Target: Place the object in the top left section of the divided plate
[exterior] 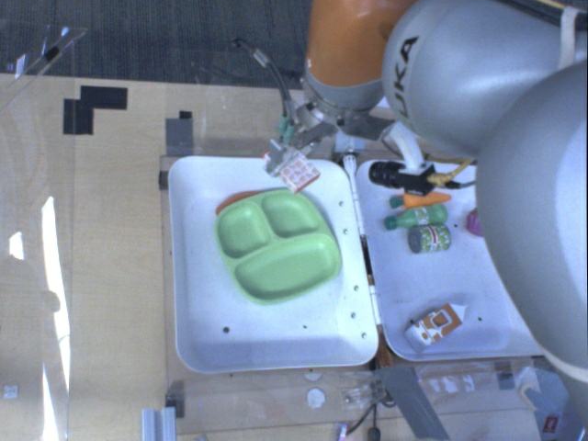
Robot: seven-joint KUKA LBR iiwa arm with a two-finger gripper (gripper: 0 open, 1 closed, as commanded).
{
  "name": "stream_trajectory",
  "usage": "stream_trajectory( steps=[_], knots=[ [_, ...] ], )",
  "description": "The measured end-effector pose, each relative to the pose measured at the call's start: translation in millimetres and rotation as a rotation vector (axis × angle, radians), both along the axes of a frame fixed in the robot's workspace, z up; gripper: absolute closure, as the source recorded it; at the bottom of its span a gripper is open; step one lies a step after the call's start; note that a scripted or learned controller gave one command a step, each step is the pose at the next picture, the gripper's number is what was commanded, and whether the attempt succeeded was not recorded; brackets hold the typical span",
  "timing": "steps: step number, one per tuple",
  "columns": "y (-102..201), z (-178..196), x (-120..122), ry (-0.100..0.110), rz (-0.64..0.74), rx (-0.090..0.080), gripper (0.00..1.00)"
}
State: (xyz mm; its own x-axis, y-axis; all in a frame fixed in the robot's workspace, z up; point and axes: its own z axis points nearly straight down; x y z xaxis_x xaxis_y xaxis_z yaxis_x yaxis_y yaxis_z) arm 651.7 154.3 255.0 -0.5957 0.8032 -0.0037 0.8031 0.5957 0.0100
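A green divided plate (277,243) lies tilted in the left bin (202,329), with two small sections at the far side and one long section in front. My gripper (290,157) hangs over the plate's far right rim, near the bin's back wall. It is shut on a small red-and-white patterned packet (297,174), which hangs tilted just below the fingers, above the edge of the right-hand small section. The left-hand small section (243,229) holds nothing.
An orange thing (239,197) pokes out from under the plate's far left edge. The right bin (478,338) holds an orange carrot (426,200), a green bottle (418,217), a small can (429,239), a purple thing (474,220) and a brown-and-white carton (436,324).
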Motion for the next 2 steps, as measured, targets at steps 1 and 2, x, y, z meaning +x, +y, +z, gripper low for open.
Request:
stream_trajectory(
  steps=[1,2],
  knots=[
    [62.7,10.5,-42.7,0.003,-0.045,0.001,1.0],
    [62.6,10.6,-42.6,0.002,-0.045,0.001,0.0]
  ],
)
